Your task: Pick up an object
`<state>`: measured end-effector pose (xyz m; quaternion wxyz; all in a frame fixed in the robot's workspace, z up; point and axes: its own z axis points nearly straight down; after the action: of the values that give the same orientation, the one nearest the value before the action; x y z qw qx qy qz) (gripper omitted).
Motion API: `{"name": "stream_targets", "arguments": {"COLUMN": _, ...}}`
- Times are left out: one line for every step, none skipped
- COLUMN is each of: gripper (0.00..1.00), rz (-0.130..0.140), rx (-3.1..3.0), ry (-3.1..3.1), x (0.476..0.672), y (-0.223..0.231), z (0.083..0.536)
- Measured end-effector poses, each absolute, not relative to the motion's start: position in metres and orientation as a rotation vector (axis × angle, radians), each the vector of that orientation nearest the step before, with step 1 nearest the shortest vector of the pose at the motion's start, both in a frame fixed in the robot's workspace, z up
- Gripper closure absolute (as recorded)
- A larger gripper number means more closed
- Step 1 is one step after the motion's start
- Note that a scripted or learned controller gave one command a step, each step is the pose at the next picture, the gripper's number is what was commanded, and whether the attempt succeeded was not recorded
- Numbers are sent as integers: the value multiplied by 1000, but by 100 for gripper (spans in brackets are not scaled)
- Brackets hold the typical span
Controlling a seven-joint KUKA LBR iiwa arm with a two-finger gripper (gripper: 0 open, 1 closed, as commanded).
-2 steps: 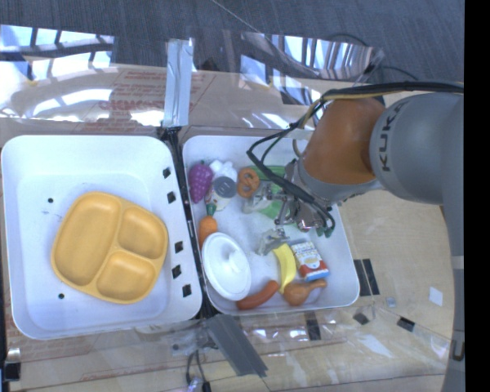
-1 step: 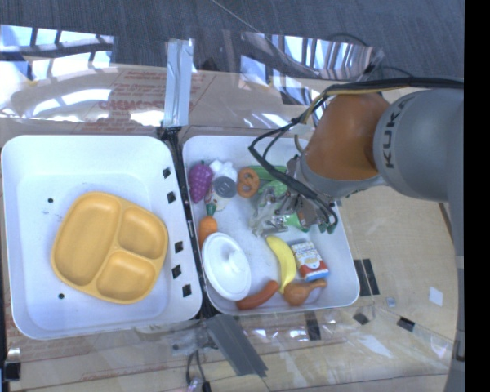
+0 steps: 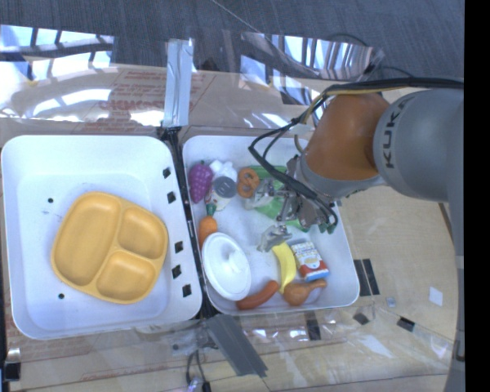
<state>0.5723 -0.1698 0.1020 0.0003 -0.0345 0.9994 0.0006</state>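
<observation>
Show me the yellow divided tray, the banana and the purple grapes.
yellow divided tray (image 3: 108, 245), camera view, middle ridge.
banana (image 3: 284, 265), camera view, mid-curve.
purple grapes (image 3: 199, 181), camera view, centre of bunch.

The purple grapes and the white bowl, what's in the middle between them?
In the camera view, the carrot lies between the purple grapes and the white bowl, near the right bin's left wall.

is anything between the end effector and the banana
Nothing visible does. The end effector hangs in the right bin, just above the banana's upper end. A small carton lies right beside the banana and may crowd the grasp.
</observation>
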Motion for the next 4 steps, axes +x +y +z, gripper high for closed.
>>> {"name": "stream_targets", "arguments": {"gripper": 100, "rz": 1, "rx": -115, "ry": 3136, "x": 574, "y": -169, "z": 113}}
{"name": "stream_targets", "arguments": {"gripper": 0, "rz": 1, "rx": -115, "ry": 3136, "x": 574, "y": -169, "z": 112}}
{"name": "stream_targets", "arguments": {"gripper": 0, "rz": 1, "rx": -180, "ry": 3134, "x": 604, "y": -144, "z": 92}}
{"name": "stream_targets", "arguments": {"gripper": 0, "rz": 0, "rx": 11, "ry": 3141, "x": 555, "y": -163, "z": 114}}
